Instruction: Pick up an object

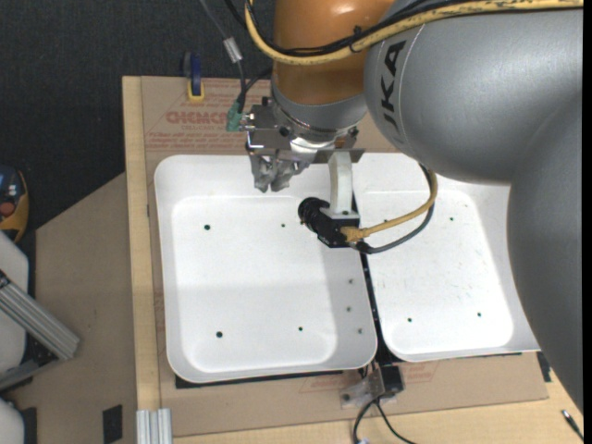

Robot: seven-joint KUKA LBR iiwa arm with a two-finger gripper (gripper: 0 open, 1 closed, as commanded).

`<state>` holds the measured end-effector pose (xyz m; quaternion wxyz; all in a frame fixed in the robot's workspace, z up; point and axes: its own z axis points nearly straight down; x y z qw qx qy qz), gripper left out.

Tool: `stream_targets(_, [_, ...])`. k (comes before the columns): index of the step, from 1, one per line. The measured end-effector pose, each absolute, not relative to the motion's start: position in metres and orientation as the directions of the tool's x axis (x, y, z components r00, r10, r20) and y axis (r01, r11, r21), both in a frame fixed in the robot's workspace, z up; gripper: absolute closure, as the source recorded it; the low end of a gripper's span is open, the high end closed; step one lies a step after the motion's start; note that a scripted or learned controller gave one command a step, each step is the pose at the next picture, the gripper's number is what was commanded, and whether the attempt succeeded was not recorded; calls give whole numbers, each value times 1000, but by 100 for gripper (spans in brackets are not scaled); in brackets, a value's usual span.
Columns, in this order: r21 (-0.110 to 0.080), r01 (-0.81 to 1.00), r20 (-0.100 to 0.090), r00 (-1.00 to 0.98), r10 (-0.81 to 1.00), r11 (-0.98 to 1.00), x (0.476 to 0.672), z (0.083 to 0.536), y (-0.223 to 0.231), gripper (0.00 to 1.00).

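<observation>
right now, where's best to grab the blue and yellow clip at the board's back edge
Probably the clip's blue top, coming from above: it stands up clear of the board, while the yellow base sits against it. It looks small here, so this is a guess.

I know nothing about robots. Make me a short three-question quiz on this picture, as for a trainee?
1. True or false: the gripper is over the left bin.
2. What colour is the band above the wrist? A green, B orange, C blue.
3. Fill in: the bench bears ___ white bins.

Key: 1 true; 2 B; 3 two, the left bin and the right bin.
</observation>
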<state>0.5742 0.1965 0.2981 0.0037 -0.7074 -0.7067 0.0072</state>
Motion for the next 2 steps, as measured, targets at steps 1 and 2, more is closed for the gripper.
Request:
stream_targets(1, [-2,1000,-2,1,1000,-1,641,244,206,100])
stream_targets(2, [1,1000,2,-2,1000,2,611,283,213,100])
